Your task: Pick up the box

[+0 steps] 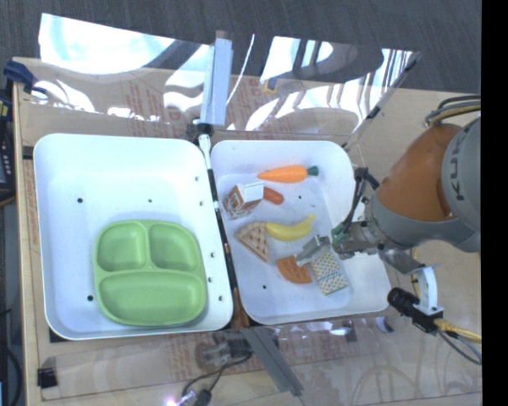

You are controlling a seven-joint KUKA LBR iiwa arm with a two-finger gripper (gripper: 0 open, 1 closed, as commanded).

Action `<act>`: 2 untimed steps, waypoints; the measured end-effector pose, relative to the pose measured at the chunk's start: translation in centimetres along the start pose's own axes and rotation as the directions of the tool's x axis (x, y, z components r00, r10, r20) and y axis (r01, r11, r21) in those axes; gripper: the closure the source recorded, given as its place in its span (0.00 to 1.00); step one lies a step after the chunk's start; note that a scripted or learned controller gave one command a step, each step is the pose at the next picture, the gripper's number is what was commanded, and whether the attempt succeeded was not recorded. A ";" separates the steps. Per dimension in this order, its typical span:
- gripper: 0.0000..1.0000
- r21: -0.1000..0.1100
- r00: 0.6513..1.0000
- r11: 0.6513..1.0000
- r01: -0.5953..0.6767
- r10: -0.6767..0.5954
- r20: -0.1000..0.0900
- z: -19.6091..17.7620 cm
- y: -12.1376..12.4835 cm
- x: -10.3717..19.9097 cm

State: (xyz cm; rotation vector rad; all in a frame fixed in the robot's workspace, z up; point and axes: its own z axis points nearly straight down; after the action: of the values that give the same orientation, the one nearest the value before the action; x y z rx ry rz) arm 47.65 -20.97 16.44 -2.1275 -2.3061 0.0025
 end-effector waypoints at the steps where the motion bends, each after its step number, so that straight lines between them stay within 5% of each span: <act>1: 0.00 0.001 0.991 0.991 -0.137 0.137 -0.001 5.8 3.2 -0.3; 2: 0.00 -0.015 0.995 0.995 -0.099 0.099 0.005 6.8 0.5 0.2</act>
State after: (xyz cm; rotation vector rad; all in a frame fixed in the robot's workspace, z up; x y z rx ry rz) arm 48.13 -20.68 9.68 -2.2497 -2.2076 -0.0090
